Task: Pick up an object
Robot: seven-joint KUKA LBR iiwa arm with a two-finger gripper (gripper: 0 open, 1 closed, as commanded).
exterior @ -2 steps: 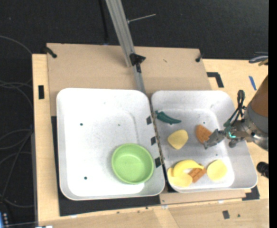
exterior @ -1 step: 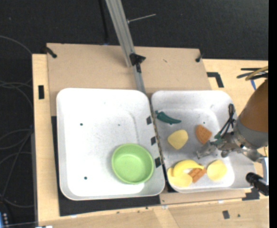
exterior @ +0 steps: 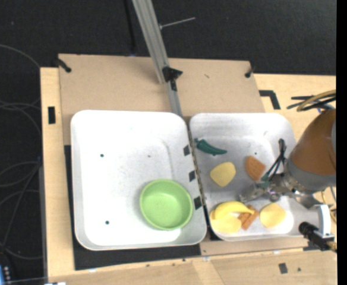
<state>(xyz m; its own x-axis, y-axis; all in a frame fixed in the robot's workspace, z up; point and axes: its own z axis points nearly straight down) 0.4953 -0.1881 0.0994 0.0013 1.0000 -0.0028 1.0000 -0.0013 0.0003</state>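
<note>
A green bowl (exterior: 166, 203) sits low in the left bin (exterior: 102, 141), while at lower right the arm's claw (exterior: 258, 190), its grip impossible to tell, hovers among yellow (exterior: 223, 174) and orange pieces (exterior: 255, 167) in the right bin (exterior: 239, 126).

A tan bench (exterior: 132, 88) carries two white bins, and the left bin (exterior: 114, 159) sits hard against the right bin (exterior: 239, 129). A grey metal pole (exterior: 151, 31) slants in from the top and meets the bench near the seam between them. Thin cables (exterior: 7, 159) loop over the dark floor at left.
</note>
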